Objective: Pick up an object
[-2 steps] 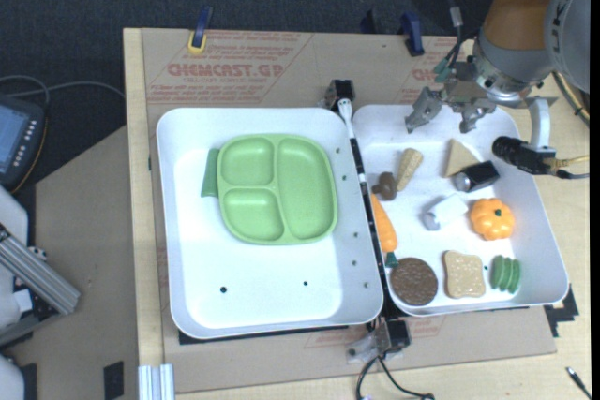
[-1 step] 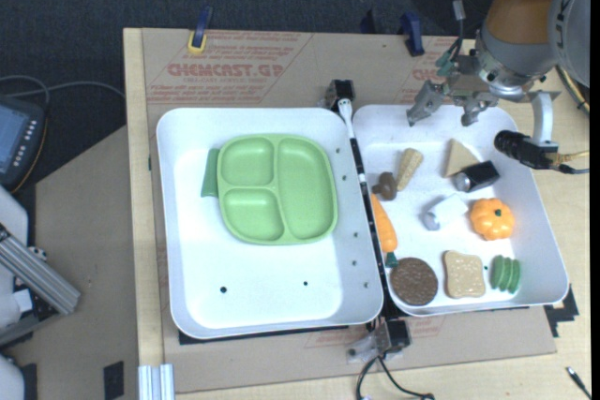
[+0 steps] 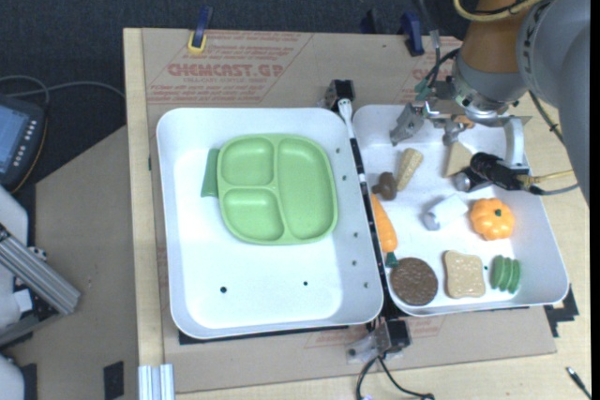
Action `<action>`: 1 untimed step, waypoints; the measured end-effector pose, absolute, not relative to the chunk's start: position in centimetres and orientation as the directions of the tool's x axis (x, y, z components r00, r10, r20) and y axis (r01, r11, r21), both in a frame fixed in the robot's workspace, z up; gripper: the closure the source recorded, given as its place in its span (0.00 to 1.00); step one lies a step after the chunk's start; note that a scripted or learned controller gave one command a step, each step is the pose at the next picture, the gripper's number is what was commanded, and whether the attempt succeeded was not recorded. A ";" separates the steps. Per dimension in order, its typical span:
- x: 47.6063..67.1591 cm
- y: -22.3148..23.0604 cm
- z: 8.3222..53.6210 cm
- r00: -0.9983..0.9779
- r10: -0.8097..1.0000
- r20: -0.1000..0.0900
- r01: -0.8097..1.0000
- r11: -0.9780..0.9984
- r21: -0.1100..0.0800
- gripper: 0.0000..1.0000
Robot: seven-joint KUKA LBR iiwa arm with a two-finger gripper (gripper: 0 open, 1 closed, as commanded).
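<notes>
My gripper (image 3: 429, 128) hangs over the back of the right bin (image 3: 548, 244), fingers spread open with nothing between them. Just below it lie a tan wedge (image 3: 457, 158) and a tan ridged piece (image 3: 408, 169). Further forward in the same bin are a small brown lump (image 3: 384, 185), an orange carrot (image 3: 382, 226), a small grey piece (image 3: 431, 218), an orange pumpkin (image 3: 490, 218), a round brown cookie (image 3: 413, 280), a slice of toast (image 3: 463, 274) and a green pod (image 3: 504, 273).
The left bin (image 3: 187, 276) holds a green divided plate (image 3: 277, 187). A raised rim (image 3: 361, 201) separates the two bins. The arm (image 3: 525, 14) comes in from the upper right, above the right bin's back corner.
</notes>
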State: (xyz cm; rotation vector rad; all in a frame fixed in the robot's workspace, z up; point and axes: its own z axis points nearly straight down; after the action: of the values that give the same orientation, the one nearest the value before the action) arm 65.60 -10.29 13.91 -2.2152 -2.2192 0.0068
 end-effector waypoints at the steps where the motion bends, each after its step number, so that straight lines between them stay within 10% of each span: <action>1: 65.5 -10.2 8.5 -0.001 1.000 0.001 1.000 0.001 -0.007 0.00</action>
State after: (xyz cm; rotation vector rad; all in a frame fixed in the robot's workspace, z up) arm 65.45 -10.19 8.53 -2.2162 -2.2182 0.0067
